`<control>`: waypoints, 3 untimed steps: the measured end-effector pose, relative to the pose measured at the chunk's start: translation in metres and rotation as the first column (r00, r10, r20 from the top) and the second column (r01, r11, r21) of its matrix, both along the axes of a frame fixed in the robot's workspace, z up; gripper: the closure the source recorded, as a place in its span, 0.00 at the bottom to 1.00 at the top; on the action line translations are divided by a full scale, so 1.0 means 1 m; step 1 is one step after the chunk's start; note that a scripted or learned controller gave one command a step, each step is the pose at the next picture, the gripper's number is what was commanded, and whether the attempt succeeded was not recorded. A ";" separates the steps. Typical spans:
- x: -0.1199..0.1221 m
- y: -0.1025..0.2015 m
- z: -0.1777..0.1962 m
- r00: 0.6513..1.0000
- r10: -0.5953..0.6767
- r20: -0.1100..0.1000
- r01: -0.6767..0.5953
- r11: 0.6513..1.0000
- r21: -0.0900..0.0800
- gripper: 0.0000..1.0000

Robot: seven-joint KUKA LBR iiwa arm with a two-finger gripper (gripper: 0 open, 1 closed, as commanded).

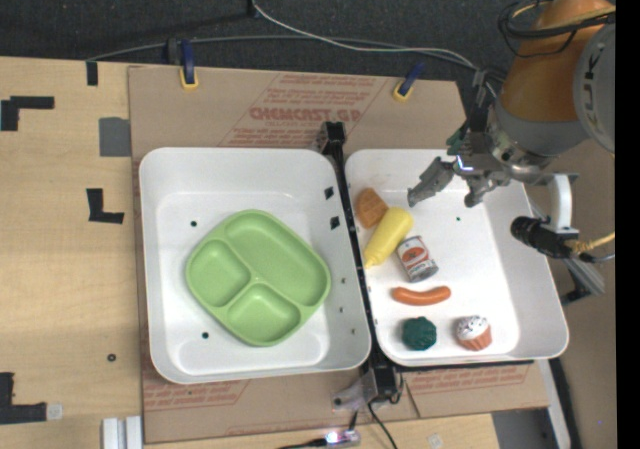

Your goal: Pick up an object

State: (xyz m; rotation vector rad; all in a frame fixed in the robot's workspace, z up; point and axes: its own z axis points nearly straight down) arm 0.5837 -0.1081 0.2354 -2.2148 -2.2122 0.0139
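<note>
My gripper hangs over the upper part of the right bin, open, with nothing between its two dark fingers. Below and left of it lie a yellow corn cob and a brown bread piece, close to the bin's left wall. A small red can lies beside the corn. Lower down are a red sausage, a dark green broccoli piece and a cupcake with white icing.
The left bin holds a light green divided plate. A black divider clamp sits between the bins at the top. Cardboard lies under both bins, held by clips at the back edge.
</note>
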 end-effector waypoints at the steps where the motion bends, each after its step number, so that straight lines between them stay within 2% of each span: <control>1: 0.002 0.000 0.007 1.000 0.003 0.013 -0.003 1.000 -0.002 0.00; 2: 0.008 0.001 -0.055 1.000 0.003 0.009 -0.003 1.000 -0.002 0.00; 3: 0.001 0.006 -0.102 1.000 0.003 0.008 -0.003 1.000 -0.002 0.00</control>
